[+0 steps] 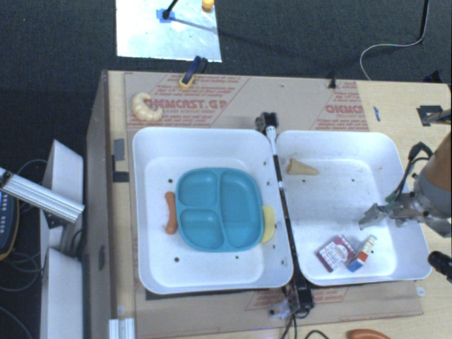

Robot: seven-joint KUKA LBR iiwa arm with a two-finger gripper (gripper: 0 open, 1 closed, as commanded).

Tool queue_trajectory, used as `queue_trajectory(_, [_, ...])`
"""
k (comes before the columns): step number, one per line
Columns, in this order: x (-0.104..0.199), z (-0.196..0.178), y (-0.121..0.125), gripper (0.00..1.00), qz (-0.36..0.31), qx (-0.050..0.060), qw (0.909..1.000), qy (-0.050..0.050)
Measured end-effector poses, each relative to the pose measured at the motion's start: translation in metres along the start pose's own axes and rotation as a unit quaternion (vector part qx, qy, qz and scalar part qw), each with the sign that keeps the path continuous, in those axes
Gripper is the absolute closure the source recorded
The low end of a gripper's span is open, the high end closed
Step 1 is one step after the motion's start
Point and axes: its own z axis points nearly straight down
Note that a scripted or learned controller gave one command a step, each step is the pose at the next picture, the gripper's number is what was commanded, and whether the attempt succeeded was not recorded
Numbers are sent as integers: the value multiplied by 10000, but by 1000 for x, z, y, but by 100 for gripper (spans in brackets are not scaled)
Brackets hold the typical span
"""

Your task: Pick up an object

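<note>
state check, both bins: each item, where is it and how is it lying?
blue divided plate: flat in the left bin, right way up
hot dog: lying beside the plate's left edge
yellow item: partly tucked under the plate's right edge
tan wedge: flat, top of the right bin
small maroon box: flat, near the front
small tube: lying beside the box
end effector: over the right bin, nothing seen held
</note>
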Motion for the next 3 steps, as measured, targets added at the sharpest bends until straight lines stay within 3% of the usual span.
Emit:
queue_trajectory(1, [32,-35,91,0,-20,-18,10000,9])
queue_trajectory(2, [0,-148,56,0,-6,-22,10000,-4])
queue_trajectory(3, [77,-53,84,0,-19,14,10000,19])
